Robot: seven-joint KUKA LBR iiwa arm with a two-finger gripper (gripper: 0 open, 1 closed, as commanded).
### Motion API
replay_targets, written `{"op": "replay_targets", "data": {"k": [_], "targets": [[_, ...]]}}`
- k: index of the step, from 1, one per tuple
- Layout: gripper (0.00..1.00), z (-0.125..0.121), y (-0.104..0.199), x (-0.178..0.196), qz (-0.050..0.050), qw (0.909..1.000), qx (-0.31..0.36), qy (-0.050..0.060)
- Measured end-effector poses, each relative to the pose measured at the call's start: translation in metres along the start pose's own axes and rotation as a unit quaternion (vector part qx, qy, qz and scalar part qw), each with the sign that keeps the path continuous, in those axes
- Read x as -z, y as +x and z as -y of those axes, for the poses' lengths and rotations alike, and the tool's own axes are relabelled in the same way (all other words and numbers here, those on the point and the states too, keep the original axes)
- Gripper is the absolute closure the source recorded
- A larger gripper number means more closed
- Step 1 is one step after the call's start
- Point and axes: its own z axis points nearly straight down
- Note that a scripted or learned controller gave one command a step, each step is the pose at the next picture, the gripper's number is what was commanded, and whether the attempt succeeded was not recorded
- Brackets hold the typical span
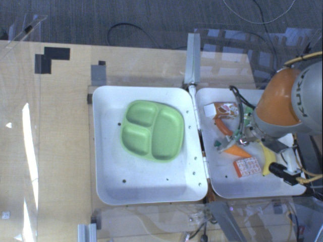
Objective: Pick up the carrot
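Note:
The carrot (pixel 236 150), an orange wedge with a bit of green at its left end, lies in the middle of the right bin (pixel 222 185). My gripper (pixel 242 137) hangs right over the carrot's upper edge, under the orange-banded wrist (pixel 275 105). The wrist and cables hide much of the gripper. I cannot tell whether it touches the carrot.
A green divided plate (pixel 153 130) sits in the left bin (pixel 111 175). In the right bin, a red-and-white box (pixel 246 167) and a yellow banana (pixel 267 161) lie just below the carrot. A printed packet (pixel 225 109) and another orange item (pixel 222 126) lie above it.

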Motion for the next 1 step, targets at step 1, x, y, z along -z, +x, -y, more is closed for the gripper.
{"op": "replay_targets", "data": {"k": [1], "targets": [[1.00,-0.0044,0.0007,0.0131,0.001,1.0000,0.001,-0.005]]}}
